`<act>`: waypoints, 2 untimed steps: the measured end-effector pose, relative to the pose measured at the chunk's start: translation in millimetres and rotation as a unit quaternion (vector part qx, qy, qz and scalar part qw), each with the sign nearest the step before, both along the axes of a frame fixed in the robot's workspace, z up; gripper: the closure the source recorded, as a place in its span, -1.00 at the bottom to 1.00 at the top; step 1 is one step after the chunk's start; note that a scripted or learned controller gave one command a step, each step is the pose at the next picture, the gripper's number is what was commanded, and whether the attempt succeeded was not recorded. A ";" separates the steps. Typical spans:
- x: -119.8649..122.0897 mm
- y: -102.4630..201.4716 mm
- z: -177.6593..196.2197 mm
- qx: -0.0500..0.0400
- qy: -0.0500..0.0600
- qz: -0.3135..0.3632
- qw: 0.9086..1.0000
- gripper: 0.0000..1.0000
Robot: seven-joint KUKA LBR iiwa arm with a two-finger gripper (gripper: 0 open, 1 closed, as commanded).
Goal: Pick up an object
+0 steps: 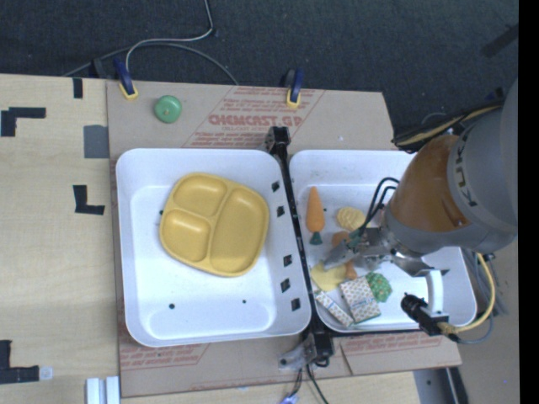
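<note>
camera view puts the gripper low in the right bin, just right of the carrot; finger state unclear, so nothing looks lifted yet.

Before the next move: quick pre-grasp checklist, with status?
1. Gripper over the right bin: ok.
2. Finger state: cannot tell, the wrist hides it.
3. Object held: not ok, nothing seen between the fingers.
4. Targets in reach: ok, carrot, broccoli and box lie near the gripper.
5. Clutter: not ok, items packed close together.
6. Left bin: ok, yellow plate lies flat, away from the arm.
</note>
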State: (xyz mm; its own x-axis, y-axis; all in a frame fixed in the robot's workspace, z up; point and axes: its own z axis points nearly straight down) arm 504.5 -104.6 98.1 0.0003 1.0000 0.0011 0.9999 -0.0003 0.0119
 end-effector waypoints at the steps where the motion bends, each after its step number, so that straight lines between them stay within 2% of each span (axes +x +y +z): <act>1: 42.5 2.0 -12.0 0.000 0.005 0.001 1.000 -1.00; 2: 42.9 2.0 -2.1 -0.001 0.004 0.001 1.000 1.00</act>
